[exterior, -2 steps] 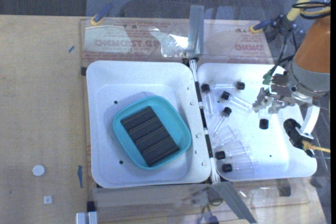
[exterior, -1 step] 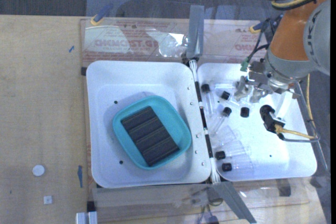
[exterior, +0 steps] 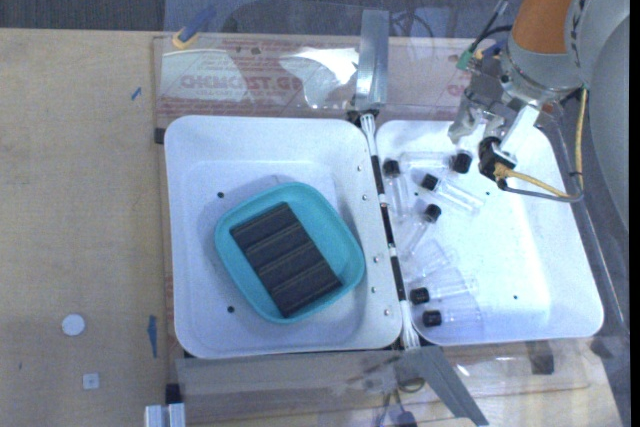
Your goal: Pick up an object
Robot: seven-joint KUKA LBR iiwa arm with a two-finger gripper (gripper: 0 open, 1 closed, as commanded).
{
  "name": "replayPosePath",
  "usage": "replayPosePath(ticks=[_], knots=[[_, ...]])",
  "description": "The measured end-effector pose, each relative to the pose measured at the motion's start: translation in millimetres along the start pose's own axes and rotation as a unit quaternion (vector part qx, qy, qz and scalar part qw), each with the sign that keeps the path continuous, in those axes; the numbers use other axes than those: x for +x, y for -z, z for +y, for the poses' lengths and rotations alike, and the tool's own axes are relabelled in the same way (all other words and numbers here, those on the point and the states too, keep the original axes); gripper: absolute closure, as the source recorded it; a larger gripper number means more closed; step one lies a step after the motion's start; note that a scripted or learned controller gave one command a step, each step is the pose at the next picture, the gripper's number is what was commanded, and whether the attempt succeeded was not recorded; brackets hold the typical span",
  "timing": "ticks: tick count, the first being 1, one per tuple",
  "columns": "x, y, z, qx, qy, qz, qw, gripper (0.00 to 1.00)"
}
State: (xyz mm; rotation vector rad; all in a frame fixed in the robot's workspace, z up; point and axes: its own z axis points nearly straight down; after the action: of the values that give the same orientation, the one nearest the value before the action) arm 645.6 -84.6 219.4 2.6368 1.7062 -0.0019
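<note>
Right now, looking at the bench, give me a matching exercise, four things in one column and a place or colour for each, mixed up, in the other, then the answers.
Things:
1. teal tray
2. black block
3. vials
4. hand

Places or colours:
A. scattered in the right bin, clear with black caps
B. above the top of the right bin
C. lying in the left bin
D. dark and ribbed, sitting inside the tray

Pairs: 1-C, 2-D, 3-A, 4-B
</note>
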Motion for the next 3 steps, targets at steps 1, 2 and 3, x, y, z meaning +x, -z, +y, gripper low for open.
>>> replayPosePath(ticks=[1, 2, 3], knots=[[9.6, 30.7, 9.5, 0.0, -0.013, 0.0, 0.9999, 1.0], [-17.7, 37.2, 31.5, -0.001, 0.03, 0.0, 0.9996, 1.0], [-0.2, 13.5, 23.2, 0.001, 0.047, 0.0, 0.9989, 1.0]])
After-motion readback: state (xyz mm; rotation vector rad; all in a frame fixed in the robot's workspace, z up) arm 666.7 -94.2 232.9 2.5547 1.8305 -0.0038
